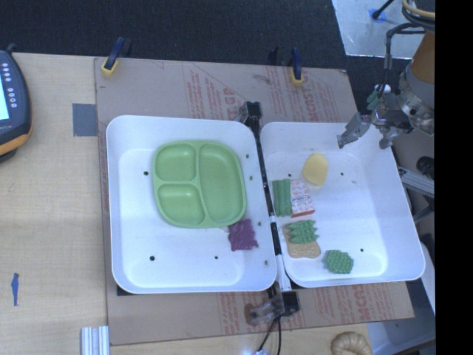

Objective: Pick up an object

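Observation:
The right bin [384, 205] holds a yellow lemon-like piece [315, 168], a green ridged strip [281, 197], a small red and white packet [300, 197], a tan piece topped with green [302, 239] and a green bumpy piece [338, 261]. My gripper [367, 132] hangs over the bin's far right corner, above and to the right of the yellow piece. Its two fingers [351, 134] are spread apart with nothing between them.
The left bin [126, 198] carries a green divided plate [199, 183] and a purple piece [242, 235] near its right wall. A black clip [252, 112] sits where the bins meet at the back. A tablet-like device [11, 102] lies at the far left.

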You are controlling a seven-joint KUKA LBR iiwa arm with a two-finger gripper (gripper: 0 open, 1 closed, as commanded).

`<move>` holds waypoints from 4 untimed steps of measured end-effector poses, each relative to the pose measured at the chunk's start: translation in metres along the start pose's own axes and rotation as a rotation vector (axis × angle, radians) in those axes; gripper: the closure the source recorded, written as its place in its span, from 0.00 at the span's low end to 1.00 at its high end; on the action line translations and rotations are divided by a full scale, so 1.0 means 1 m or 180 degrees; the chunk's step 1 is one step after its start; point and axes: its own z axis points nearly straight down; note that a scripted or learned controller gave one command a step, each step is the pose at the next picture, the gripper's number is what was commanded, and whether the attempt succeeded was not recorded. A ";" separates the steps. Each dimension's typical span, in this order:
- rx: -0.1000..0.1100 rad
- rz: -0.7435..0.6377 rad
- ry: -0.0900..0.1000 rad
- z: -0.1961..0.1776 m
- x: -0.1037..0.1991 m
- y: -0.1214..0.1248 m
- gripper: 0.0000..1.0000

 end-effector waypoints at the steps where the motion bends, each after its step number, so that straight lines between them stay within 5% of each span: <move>1: 0.0032 -0.0013 0.0007 0.149 0.025 0.039 0.00; 4: -0.0009 -0.0012 -0.0002 0.152 0.036 0.040 0.00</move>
